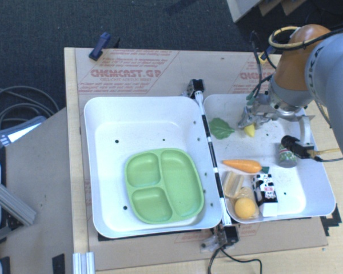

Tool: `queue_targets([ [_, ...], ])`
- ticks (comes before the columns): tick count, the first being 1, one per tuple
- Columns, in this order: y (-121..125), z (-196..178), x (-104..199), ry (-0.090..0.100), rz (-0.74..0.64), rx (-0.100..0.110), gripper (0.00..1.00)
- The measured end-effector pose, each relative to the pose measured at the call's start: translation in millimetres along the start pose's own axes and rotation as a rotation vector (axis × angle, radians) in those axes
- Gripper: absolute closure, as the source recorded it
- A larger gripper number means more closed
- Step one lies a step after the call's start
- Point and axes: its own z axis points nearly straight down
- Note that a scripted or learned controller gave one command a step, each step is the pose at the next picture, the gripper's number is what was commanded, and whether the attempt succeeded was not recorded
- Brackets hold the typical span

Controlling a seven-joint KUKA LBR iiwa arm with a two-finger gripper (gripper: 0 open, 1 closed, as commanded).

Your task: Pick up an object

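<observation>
Claw (250, 121): one, on the grey arm with orange band (300, 56), lowered into the far part of the right bin (317, 201); its tips sit at a small yellow item (250, 131), though whether they are parted or closed on it cannot be told at this angle.

Bins: two, white, side by side. Left bin (103, 119) contains one green tray (163, 184) with three compartments.

Right bin contents:
- one green leaf-shaped piece (221, 128), just beside the yellow item
- one carrot (242, 165), lying across the middle
- one round greenish object (286, 155), near the right wall
- one orange-yellow ball (246, 208), at the near edge
- one black-and-white block (266, 189), beside the ball
- one pale tan piece (232, 183), touching the ball

Bench (131, 73): one blue object (99, 46) at its far left corner.
</observation>
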Motion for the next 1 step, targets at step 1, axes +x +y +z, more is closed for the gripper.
queue_targets([
  [1, -35.4, -90.8, 83.9, 0.001, -0.002, -0.003, 1.00],
])
